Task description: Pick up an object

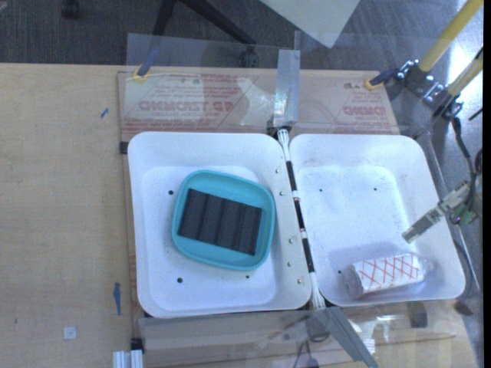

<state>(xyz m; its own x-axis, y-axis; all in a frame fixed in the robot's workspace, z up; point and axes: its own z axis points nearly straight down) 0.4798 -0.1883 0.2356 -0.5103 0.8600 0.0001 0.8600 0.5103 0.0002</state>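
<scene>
A teal tray with a dark ridged insert lies a little tilted in the middle of the left white bin. In the right white bin, a white block with a red criss-cross pattern rests on its side near the front right corner.
A thin grey metal bar reaches over the right bin's right rim, above the patterned block. A grey divider strip runs between the bins. Clear plastic sheets and a metal post stand behind them. A yellow rod crosses the far right corner.
</scene>
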